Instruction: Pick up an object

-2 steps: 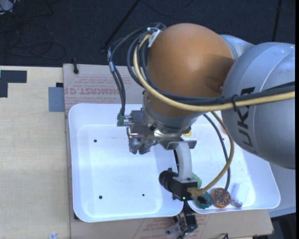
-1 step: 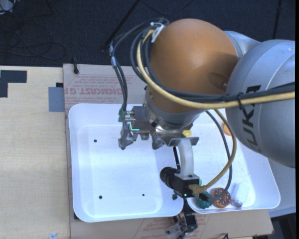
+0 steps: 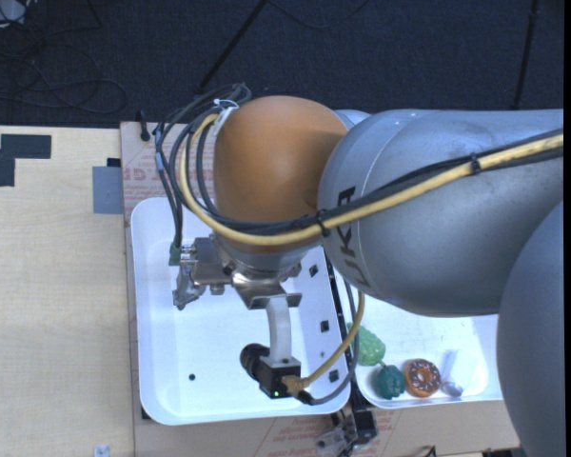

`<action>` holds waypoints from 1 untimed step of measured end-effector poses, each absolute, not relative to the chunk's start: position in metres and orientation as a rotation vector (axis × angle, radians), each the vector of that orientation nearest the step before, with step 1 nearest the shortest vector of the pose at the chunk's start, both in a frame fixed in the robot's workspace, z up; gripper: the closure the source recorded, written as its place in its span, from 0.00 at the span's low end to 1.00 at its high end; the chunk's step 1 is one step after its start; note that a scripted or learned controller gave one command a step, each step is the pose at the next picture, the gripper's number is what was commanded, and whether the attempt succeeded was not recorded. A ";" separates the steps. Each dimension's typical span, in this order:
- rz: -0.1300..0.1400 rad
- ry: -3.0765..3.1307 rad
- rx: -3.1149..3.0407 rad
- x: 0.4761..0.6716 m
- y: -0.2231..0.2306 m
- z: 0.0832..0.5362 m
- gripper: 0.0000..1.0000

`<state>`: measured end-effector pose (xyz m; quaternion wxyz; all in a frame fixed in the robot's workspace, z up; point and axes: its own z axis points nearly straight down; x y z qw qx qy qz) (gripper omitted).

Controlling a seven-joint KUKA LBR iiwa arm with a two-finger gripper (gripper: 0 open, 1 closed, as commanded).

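Camera view puts the likeliest things to pick in the right bin [image 3: 440, 343], well apart from the claw [image 3: 188, 291], off to its right and lower in the frame. A donut [image 3: 422, 377] lies flat with its hole facing up. It is round, so it has no long axis and no favoured direction. Touching or just beside it, on the side nearer the claw, sits a teal lump [image 3: 390, 382], also roundish. A green lump [image 3: 368, 347] lies just above that, slightly taller than wide in the frame, with its upper part hidden by the arm [image 3: 438, 217]. A small pale piece [image 3: 453, 381] on the donut's far side is too unclear to name.

The claw hangs low over the upper left part of the left bin [image 3: 162, 350], above bare white floor. Whether it is open or closed cannot be told, and nothing can be seen gripped in it. By my judgement the pick has not yet begun. The next move calls for crossing the wall between the bins and descending squarely on one piece. The donut looks the easiest. The bench [image 3: 48, 303] lies beyond the left bin.
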<state>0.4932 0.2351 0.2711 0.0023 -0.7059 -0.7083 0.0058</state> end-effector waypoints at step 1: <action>0.004 -2.220 -2.224 0.585 0.243 0.192 0.00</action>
